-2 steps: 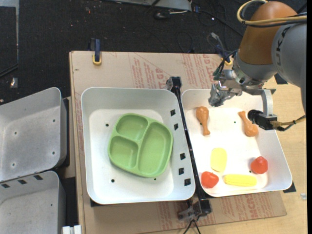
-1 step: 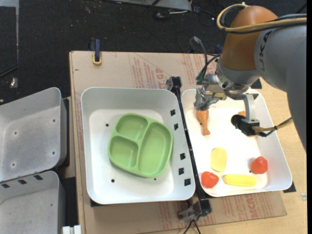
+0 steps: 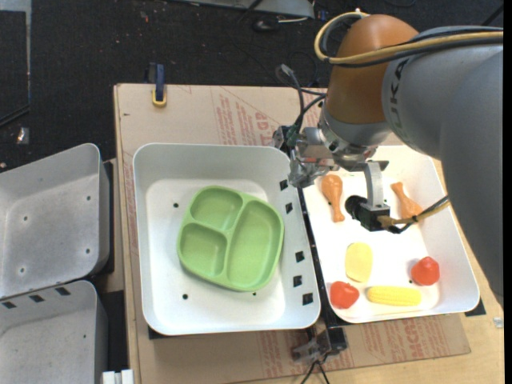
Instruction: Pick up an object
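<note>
The right bin [image 3: 460, 282] holds toy food. An orange drumstick [image 3: 332, 195] lies at its back left and a second drumstick [image 3: 406, 201] further right. In front are a pale yellow piece [image 3: 359, 261], a yellow corn cob [image 3: 393, 295] and two red tomatoes [image 3: 344, 294] [image 3: 425, 270]. My gripper [image 3: 302, 166] hangs low over the rim between the two bins, at the right bin's back left corner, just left of the first drumstick. I see nothing held in it.
A green divided plate [image 3: 232, 237] lies in the left bin [image 3: 148, 238]. White lids [image 3: 48, 214] rest off the bench at the far left. A blue clamp [image 3: 159, 84] sits on the cardboard's back edge. The arm covers the right bin's back right.
</note>
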{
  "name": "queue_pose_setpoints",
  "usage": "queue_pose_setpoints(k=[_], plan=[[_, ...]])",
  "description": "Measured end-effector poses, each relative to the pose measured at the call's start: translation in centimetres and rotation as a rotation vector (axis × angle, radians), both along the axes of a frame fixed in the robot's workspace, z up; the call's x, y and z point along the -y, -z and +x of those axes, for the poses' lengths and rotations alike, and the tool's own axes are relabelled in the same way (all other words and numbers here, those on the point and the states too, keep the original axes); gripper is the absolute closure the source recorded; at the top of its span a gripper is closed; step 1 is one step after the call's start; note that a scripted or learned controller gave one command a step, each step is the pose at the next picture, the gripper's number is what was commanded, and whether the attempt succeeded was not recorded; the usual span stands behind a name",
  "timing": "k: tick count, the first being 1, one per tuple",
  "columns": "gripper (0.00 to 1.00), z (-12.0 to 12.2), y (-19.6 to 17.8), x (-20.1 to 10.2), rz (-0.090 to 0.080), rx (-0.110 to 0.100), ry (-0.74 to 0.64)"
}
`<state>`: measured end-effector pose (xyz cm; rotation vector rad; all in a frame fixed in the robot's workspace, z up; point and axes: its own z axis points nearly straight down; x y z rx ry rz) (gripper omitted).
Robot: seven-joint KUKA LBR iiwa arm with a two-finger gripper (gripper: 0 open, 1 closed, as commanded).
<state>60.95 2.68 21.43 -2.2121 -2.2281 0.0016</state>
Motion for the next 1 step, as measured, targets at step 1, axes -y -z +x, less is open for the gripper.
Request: queue_pose_setpoints(k=[1], plan=[[1.00,-0.51,-1.61,-4.35,0.000,0.004,0.000]])
